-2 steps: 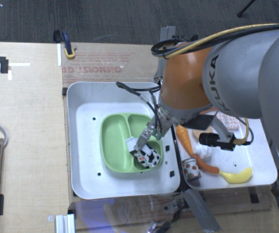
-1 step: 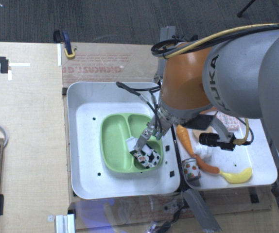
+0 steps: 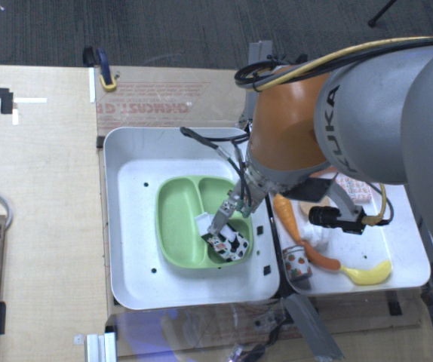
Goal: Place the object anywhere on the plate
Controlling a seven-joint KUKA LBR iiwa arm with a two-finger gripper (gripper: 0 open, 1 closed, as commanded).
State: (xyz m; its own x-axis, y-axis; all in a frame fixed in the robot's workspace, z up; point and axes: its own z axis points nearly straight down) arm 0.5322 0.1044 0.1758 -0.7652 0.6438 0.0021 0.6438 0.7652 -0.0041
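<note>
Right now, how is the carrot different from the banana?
The carrot is orange and lies nearly straight, running up and down the right bin; the banana is yellow and curved, lying sideways near the front. The carrot looks longer than the banana. Both are toy foods in the same bin.

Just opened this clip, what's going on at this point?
The KUKA arm reaches in from the right, its gripper down over the green divided plate in the left bin. A black-and-white object lies on the plate's right compartment at the fingertips; whether it is gripped or released is unclear. In the right bin lie a carrot, a banana and a small can.
</note>
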